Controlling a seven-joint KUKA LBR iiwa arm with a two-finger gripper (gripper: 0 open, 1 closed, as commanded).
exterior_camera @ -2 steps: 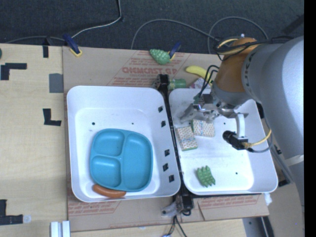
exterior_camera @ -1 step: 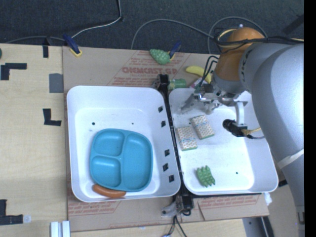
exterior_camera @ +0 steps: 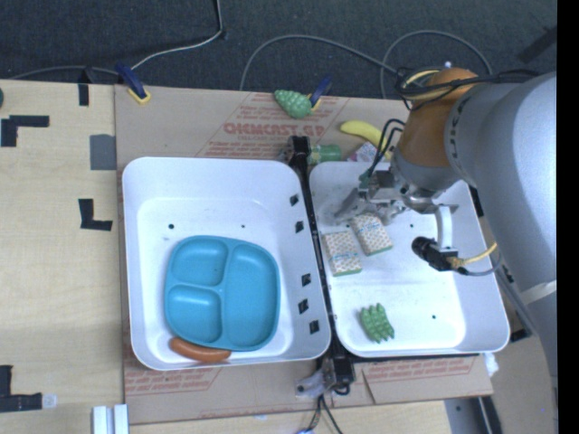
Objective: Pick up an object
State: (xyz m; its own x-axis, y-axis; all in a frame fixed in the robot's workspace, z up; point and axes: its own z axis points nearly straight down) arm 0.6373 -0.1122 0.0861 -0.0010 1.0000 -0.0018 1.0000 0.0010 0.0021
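Observation:
My gripper [exterior_camera: 355, 204] hangs low over the upper left part of the right bin [exterior_camera: 452, 319]. Just below it lie two small patterned packets, one [exterior_camera: 373, 235] directly under the gripper and the other [exterior_camera: 343, 252] to its left. A green knobbly toy [exterior_camera: 374, 322] rests near the front of the same bin. The left bin [exterior_camera: 149, 188] holds a blue divided plate [exterior_camera: 223, 291], with an orange sausage [exterior_camera: 199, 351] at the plate's front edge.
Behind the bins on the cardboard lie a yellow banana [exterior_camera: 362, 132], a green toy [exterior_camera: 293, 103] and a small green piece [exterior_camera: 327, 153]. The black divider [exterior_camera: 308, 242] runs between the bins. My grey arm [exterior_camera: 516, 179] covers the right bin's right side.

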